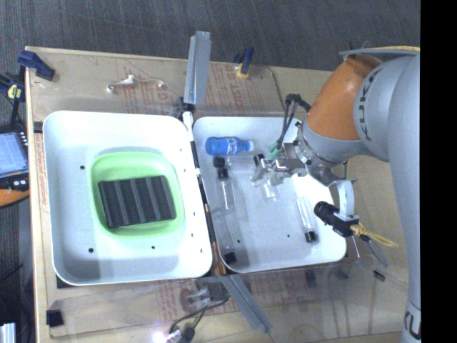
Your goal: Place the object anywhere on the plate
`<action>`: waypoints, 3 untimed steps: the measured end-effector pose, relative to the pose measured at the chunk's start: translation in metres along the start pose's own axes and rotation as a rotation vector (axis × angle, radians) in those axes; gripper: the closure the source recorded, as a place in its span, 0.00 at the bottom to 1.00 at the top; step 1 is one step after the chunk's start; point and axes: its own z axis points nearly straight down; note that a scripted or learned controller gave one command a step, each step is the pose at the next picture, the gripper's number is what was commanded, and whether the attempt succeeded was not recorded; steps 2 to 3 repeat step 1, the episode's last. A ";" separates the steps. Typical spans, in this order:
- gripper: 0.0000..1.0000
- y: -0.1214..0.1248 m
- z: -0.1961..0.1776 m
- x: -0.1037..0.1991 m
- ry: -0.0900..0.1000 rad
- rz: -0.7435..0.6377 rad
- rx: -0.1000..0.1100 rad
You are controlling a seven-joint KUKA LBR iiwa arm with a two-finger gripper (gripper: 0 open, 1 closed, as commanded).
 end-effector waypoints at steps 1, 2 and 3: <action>0.00 0.000 0.000 0.000 0.000 0.000 0.000; 0.00 0.000 0.000 0.000 0.000 0.000 0.000; 0.00 0.000 0.000 0.000 0.000 0.000 0.000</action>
